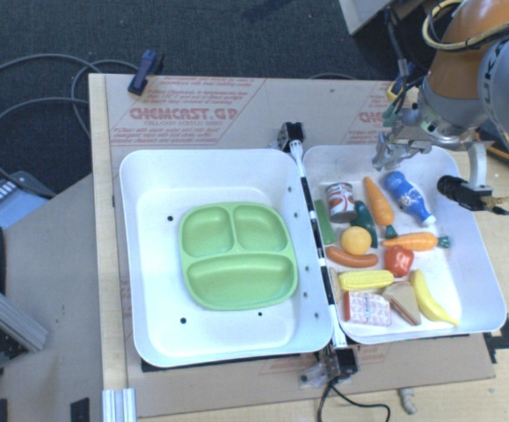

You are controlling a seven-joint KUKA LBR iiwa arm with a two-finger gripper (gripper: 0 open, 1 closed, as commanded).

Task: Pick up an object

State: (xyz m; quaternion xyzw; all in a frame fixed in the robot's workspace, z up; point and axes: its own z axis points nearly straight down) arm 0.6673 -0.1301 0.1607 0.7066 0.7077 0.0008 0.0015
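The arm's metal two-finger tool (401, 150) hangs over the far end of the right-hand shallow white plastic bin (487, 275), at about one o'clock from the middle of the table (192, 112). Whether it is wide or narrow I cannot tell from this slanted view; nothing is visibly caught in it.

The nearest candidate is the small blue and white plastic toy bottle (410, 196), lying on the bin floor just toward five o'clock of the tool. Its long axis runs from eleven to five o'clock, with the blue end toward eleven and the pale end toward five; which end is the cap is too small to say. Just beside it at nine o'clock lies the orange plastic toy carrot (378, 202), roughly parallel, its narrower end apparently toward eleven.

To do the pick well, I judge the tool should shift a little toward five o'clock until it is centred over the bottle's middle, then turn so it closes across the short axis, from the seven and one o'clock sides. The carrot lies close, so the descent should be straight. The rounded body may roll, so a mid-length grip looks safer than one near an end.

The left-hand white bin (140, 236) carries a light green divided plastic tray (236, 255).
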